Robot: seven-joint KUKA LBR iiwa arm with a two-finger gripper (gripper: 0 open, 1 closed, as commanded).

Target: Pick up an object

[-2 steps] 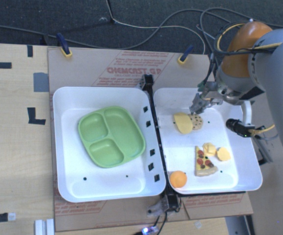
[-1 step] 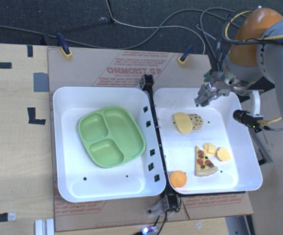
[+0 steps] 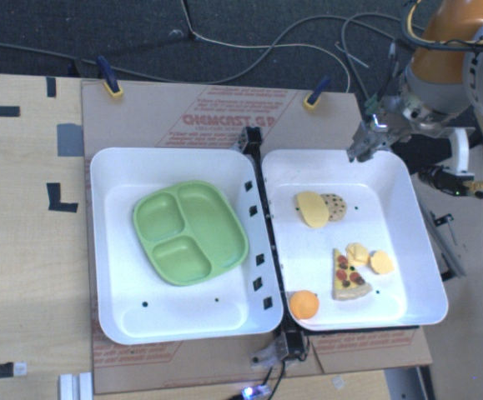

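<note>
I see the end effector (image 3: 363, 150) hanging over the far right corner of the right bin (image 3: 408, 182); I can't tell its state from up here. Nothing sits between its tips. Closest to it, toward the near side and a little left, lie a yellow piece (image 3: 311, 210) and a speckled cookie (image 3: 334, 206), touching. Further toward me are a pizza slice (image 3: 349, 279), small yellow bits (image 3: 369, 257) and an orange ball (image 3: 304, 304). Well left, a green divided tray (image 3: 190, 232) rests in the left bin (image 3: 112, 248).
</note>
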